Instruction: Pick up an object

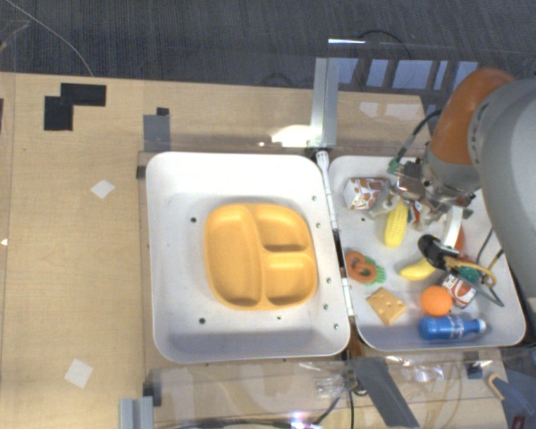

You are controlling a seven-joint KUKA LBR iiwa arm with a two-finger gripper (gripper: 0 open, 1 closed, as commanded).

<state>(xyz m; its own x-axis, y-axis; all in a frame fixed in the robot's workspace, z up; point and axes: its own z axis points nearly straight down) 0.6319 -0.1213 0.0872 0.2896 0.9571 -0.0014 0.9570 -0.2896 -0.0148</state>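
While the grey arm (509, 150) reaches in from the right over the right-hand bin (518, 329), its gripper (426, 202) hangs low at the back of that bin, just above the upper end of a corn cob (395, 225), and I cannot tell how it is set or whether it has hold of anything. Near the cob lie a crumpled snack packet (366, 193), a banana (417, 271), an orange (436, 300), a blue bottle (450, 329) and a cracker (387, 307). The left bin (174, 239) holds a yellow divided tray (259, 254).
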